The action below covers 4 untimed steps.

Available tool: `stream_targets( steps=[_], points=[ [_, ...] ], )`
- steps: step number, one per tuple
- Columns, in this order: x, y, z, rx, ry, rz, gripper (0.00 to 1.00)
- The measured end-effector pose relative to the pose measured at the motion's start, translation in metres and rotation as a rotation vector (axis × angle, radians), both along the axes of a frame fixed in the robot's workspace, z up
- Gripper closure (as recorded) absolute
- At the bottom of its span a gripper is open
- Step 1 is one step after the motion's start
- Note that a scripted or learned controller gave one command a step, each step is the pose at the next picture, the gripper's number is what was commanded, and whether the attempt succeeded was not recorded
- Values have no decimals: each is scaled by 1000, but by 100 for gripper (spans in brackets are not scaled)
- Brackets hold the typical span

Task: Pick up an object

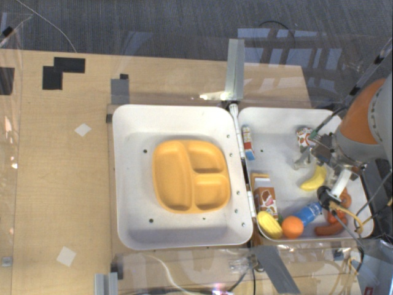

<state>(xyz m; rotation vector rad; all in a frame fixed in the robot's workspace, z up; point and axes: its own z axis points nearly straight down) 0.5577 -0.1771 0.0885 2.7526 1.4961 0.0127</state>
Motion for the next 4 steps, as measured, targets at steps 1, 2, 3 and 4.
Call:
stream_targets(
  steps=[1, 2, 3, 4],
  points=[
    [-59, 34, 1, 2, -2, -187, 0],
    [-66, -9, 84, -3, 5, 380, 0],
    [-66, -11, 7, 6, 3, 389, 0],
    [-66, 27, 2, -11, -3, 535, 0]
  ],
)
